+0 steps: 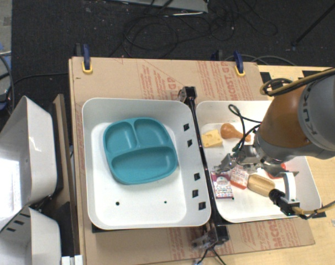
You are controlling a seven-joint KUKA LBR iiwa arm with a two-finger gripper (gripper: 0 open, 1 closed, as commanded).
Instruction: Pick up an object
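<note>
Grey metal and an orange band fill the right side of the camera view, where the single robot arm reaches in and bends down over the right-hand shallow white bin. Its bulk hides much of that bin's middle and right part. The two-finger gripper sits low in the bin, dark and tangled with cables, and whether its jaws are spread or pressed together cannot be told; no object is visibly between the fingers.

Around the gripper lie several small objects. One pale yellow wedge-shaped block rests near the bin's left wall, and just beside it to the right is one small orange-brown pear-shaped piece. Below the gripper lies one flat pink-and-white printed packet, with a second, similar packet next to it, partly under the gripper. One tan wooden cylinder lies to their right, its far end cut off by a dark fitting.

The left-hand shallow white bin holds one teal plastic divided plate with three compartments, fully in view.

Both bins stand on a brown cardboard sheet.
</note>
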